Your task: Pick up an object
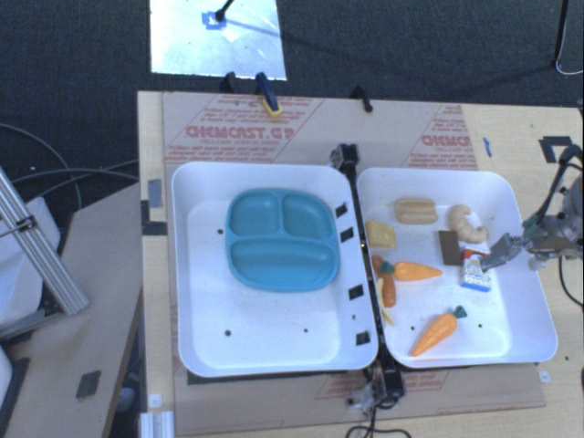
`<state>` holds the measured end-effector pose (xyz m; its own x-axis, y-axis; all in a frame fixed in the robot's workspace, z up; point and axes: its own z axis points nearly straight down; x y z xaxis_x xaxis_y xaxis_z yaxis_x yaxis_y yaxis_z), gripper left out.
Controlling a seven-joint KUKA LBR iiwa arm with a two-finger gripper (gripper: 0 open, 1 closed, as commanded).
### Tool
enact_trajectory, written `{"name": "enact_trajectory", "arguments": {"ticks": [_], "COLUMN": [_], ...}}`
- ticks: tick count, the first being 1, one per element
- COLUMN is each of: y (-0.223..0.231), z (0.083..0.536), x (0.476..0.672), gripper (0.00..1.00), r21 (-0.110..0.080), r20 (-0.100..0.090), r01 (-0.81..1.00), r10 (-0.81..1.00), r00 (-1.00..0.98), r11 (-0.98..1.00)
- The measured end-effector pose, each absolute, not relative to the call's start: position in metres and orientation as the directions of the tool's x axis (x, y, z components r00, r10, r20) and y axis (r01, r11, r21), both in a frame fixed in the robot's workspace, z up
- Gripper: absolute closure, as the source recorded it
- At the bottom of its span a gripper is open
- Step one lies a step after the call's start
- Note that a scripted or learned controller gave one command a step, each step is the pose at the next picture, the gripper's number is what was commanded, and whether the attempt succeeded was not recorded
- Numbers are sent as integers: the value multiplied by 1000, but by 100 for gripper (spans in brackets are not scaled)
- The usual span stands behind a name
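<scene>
The gripper (500, 252) is positioned over the right bin (525, 286), beside a carton (475, 273); jaw state cannot be determined. Carrots (416, 271) lie nearby.

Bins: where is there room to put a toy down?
Left bin: bare floor in front of the blue plate, toward its near wall. Right bin: a bare patch right of the near carrot. Crowded between croissant, small box and tool.
</scene>
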<state>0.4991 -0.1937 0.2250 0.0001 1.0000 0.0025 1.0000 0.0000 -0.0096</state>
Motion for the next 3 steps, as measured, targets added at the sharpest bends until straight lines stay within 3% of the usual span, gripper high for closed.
{"name": "enact_trajectory", "arguments": {"ticks": [1, 3], "y": [-193, -194], "z": [231, 109], "x": [502, 489], "gripper": [0, 0], "r21": [1, -4], "r20": [0, 2], "r01": [1000, 1000], "r10": [1000, 1000], "r00": [-3, -1], "r11": [3, 1]}}
